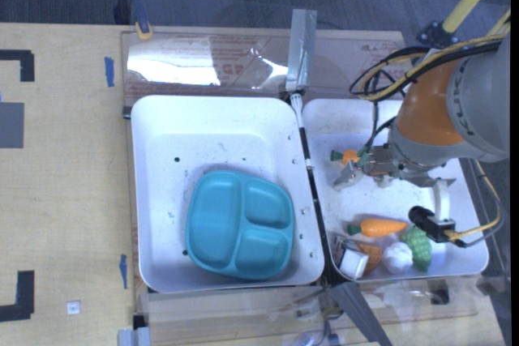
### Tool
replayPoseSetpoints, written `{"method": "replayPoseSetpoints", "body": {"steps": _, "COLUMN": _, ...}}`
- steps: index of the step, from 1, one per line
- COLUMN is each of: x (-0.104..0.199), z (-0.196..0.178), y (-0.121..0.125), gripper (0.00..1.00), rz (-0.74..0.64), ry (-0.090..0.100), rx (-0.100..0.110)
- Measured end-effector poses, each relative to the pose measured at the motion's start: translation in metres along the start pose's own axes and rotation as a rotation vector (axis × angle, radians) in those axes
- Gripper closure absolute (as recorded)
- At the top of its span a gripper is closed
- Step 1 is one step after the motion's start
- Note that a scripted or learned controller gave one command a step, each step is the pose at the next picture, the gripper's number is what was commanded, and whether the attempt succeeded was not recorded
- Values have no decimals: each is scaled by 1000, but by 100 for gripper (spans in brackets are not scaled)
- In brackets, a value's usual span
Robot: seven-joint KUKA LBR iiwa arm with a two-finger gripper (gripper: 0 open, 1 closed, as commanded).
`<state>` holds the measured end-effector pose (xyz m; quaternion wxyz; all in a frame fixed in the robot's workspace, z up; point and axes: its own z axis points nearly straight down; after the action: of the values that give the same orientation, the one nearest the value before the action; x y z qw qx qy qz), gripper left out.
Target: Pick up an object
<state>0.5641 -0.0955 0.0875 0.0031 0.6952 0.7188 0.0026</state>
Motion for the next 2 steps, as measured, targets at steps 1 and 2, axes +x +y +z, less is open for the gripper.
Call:
{"method": "replayPoseSetpoints", "body": {"steps": 1, "x": -5, "z": 1, "y": 58, "gripper": 0, "rz": -174, "ry": -1, "rx": 2}}
{"method": "replayPoseSetpoints", "body": {"steps": 2, "x": -9, "z": 2, "y": 90, "gripper": 0, "rz": -227, "ry": 1, "rx": 8}}
